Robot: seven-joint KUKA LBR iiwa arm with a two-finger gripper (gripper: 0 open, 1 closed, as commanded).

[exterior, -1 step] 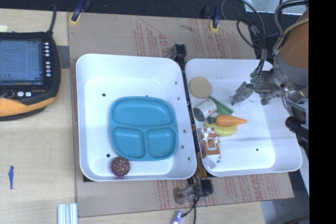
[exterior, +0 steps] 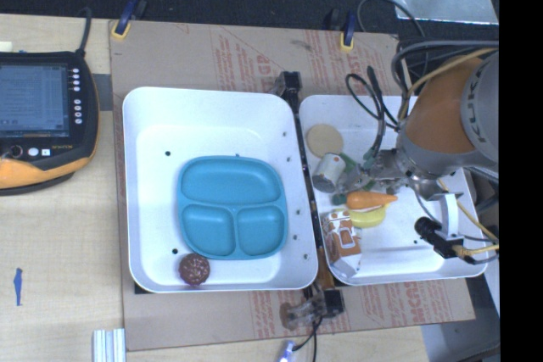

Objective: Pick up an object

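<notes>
Pincer low in right bin, beside carrot

Blue tray, orange carrot, white bins

The grey KUKA arm comes in from three o'clock, orange band bulging above the wrist, bent down steeply; its gripper points toward nine o'clock, cables looping over it

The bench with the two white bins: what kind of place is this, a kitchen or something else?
Probably a robotics lab, not a kitchen: a robot arm reaches over the right bin, a handheld control pendant lies beside it, and the cardboard sheet is clamped down.
</notes>
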